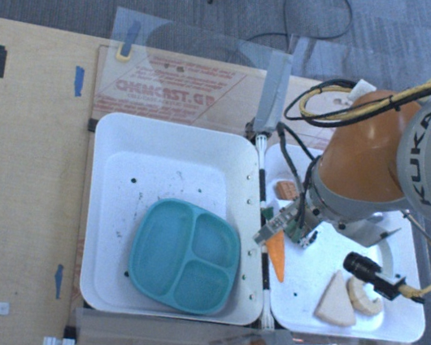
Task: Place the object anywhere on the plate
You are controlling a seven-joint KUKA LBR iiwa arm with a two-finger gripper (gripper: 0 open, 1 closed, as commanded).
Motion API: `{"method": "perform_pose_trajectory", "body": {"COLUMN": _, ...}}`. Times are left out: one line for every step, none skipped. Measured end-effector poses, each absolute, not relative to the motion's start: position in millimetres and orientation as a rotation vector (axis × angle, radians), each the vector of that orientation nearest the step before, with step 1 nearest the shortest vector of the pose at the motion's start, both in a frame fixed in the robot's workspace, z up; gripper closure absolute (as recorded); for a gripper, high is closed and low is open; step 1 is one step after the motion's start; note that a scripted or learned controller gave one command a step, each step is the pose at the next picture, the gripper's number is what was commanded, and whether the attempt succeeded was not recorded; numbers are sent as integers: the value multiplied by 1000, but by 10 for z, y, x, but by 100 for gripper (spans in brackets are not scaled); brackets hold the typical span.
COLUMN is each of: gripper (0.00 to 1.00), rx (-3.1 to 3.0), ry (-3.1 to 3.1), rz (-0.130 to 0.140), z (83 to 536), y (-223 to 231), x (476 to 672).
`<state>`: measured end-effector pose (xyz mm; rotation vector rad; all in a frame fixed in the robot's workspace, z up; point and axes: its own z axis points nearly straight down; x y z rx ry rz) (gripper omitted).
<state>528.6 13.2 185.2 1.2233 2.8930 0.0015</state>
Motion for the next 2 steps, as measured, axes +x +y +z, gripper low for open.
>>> {"method": "perform_pose_trajectory", "body": {"gripper": 100, "rx": 1152, "ry": 2923, "rz": 1, "z": 1848, "y": 804, "x": 5193}}
{"method": "perform_pose_trajectory", "body": {"gripper": 0, "rx": 1153, "ry": 2923, "rz": 1, "z": 1848, "y": 802, "x": 5194}}
